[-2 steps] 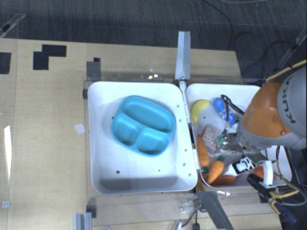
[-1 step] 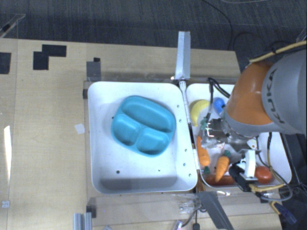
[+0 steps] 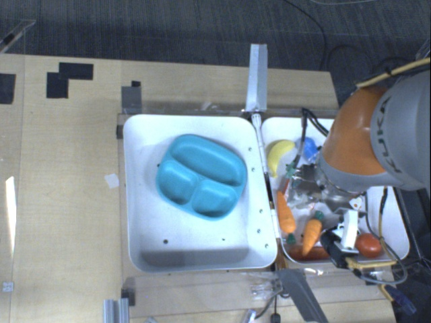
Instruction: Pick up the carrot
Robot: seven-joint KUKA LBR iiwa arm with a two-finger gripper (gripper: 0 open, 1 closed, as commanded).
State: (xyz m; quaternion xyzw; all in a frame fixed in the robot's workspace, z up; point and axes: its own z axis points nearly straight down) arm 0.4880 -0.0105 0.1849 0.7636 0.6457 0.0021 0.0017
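Observation:
An orange carrot point(image 3: 312, 237) with a small green top lies near the front of the right bin point(image 3: 403, 229). A second long orange piece point(image 3: 285, 215) lies along that bin's left wall; it looks like another carrot. My gripper point(image 3: 318, 202) hangs low over the middle of the right bin, just above and behind the carrot's green end. The wrist and its cables hide the gripper's tip, and I see nothing lifted clear of the bin.
A blue divided plate point(image 3: 201, 175) sits in the left bin point(image 3: 145, 241). In the right bin lie a yellow lemon-like fruit point(image 3: 280, 153), a small blue item point(image 3: 309, 147) and a red tomato-like item point(image 3: 368, 245). A metal divider post point(image 3: 257, 79) stands behind the bins.

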